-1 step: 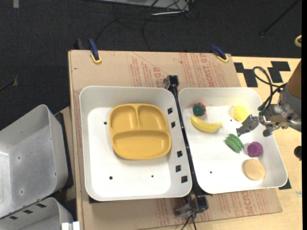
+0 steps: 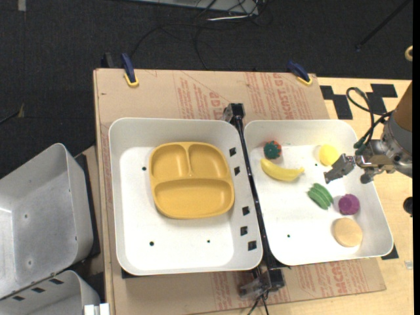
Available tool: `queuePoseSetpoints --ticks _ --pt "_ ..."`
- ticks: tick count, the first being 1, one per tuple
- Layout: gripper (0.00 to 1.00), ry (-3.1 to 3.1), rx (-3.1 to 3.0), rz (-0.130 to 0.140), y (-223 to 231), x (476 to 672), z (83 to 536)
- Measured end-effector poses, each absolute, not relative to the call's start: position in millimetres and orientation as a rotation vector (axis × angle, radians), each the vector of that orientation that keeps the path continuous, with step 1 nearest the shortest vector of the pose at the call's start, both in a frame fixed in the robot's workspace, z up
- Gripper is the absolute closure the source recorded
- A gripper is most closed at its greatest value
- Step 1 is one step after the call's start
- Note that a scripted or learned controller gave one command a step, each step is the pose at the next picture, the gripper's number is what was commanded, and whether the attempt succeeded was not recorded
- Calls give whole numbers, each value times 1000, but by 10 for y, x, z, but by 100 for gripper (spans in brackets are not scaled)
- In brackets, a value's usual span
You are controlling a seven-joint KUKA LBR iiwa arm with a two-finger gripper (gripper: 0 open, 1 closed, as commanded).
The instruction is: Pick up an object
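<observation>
Reaching in: we are bringing the gripper (image 2: pixel 341 169) over the right bin (image 2: pixel 289 241) from three o'clock, hovering above the toy foods; whether it is apart or together we cannot tell

Candidates: the green vegetable (image 2: pixel 321 195) is lying at seven o'clock of the gripper; the lemon (image 2: pixel 328 155) at eleven; the banana (image 2: pixel 282 170) at nine

Left bin (image 2: pixel 131 241): carrying the yellow divided plate (image 2: pixel 192 180), likely for sorting

Writing: red print is running across the cardboard (image 2: pixel 190 94); we are not reading it reliably

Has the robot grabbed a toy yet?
Not yet. The gripper hangs over the right bin with nothing seen between its fingers. The banana, green toy and purple toy all lie in the bin. Grabbing and lifting one is left.
</observation>
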State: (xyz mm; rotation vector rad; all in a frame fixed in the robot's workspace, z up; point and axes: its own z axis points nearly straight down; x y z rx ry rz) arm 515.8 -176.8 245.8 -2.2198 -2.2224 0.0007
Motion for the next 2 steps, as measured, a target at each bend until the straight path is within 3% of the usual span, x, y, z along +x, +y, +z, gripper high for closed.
queuePoseSetpoints --ticks 2 --pt "0 -2216 -2220 4 -1848 5201 1209"
